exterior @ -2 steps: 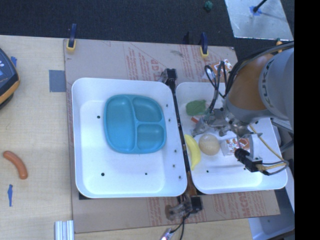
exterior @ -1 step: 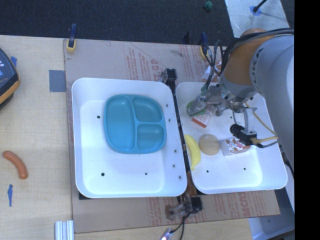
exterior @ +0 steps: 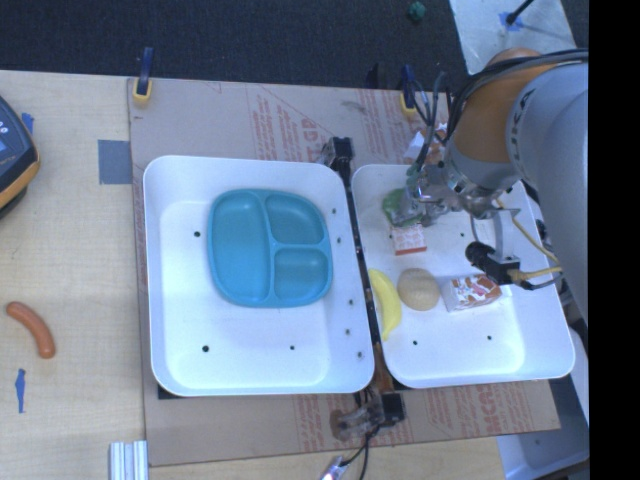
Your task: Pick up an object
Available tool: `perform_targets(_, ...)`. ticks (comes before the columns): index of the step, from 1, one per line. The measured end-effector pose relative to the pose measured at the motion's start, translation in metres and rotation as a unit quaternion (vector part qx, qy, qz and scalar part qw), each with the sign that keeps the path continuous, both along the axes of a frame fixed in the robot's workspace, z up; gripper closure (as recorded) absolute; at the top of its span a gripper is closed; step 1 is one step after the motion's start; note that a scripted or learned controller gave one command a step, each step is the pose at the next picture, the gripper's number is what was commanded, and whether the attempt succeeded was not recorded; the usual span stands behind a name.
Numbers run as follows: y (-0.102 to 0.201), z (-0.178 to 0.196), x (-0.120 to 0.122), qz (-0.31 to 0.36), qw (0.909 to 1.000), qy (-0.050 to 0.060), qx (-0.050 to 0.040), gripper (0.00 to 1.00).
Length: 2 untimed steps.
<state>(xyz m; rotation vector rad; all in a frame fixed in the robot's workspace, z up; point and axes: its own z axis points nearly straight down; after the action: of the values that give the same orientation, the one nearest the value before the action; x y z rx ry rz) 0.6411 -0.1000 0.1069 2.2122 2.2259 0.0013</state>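
Down at the right bin, my gripper sits low over the far-left corner, roughly eleven o'clock from the bin's middle, with the grey arm and its orange band reaching in from three o'clock. Whether the pincer is spread or pressed together I cannot tell; cables and the wrist body crowd that spot.

Right under it I see a small green object, dark and lumpy, its shape too blurred to name. It lies touching or just beside the gripper tip, and I cannot tell whether it is actually pinched. Just at six o'clock from it is a little red-and-white packet, lying flat.

Nearer the bin's centre rests a round beige ball, smooth and pale. At its nine o'clock, against the bin's left wall, lies a yellow banana, curved along that wall. At the ball's three o'clock is another red-and-white wrapper, crumpled, just beside it.

The left bin holds a blue divided tray, three compartments, sitting toward twelve o'clock of that bin. Out on the bench at nine o'clock lies an orange sausage.
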Motion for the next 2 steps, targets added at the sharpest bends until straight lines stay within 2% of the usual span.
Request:
perform_targets(1, 0.0783, 0.0863, -0.0634, 0.000, 1.0000, 0.002, 0.0017, 1.00)
perform_targets(2, 0.0771, 0.0851, -0.0644, -0.001, 1.0000, 0.004, 0.0011, 0.00)
